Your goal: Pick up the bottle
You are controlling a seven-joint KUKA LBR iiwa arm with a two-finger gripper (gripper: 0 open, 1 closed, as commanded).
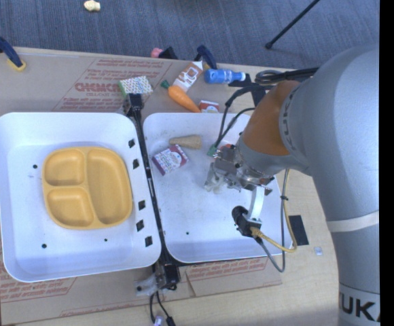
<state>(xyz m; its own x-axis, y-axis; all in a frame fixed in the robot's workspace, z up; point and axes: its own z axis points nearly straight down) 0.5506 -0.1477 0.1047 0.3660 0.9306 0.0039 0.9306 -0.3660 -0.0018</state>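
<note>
Two bins [20, 263] on bench. Gripper [219, 180] sat low inside the right one; grip state couldn't be read from above. Bottle [222, 77] lay on the cardboard behind that bin, outside it, near a carrot [183, 98]. Left bin held a yellow tray [87, 187].

Cardboard-covered bench [81, 87], two white bins [20, 250], blue bottle [222, 77], carrot [182, 98]

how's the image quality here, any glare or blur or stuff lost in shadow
Camera view: lighting is even and soft; the white right bin looks bright but keeps its detail, with no hard glare. The picture is slightly soft overall, so the print on the small carton is unreadable. The arm looms large and blocks part of the bin, and the tool beneath it is dim and hard to make out.
</note>
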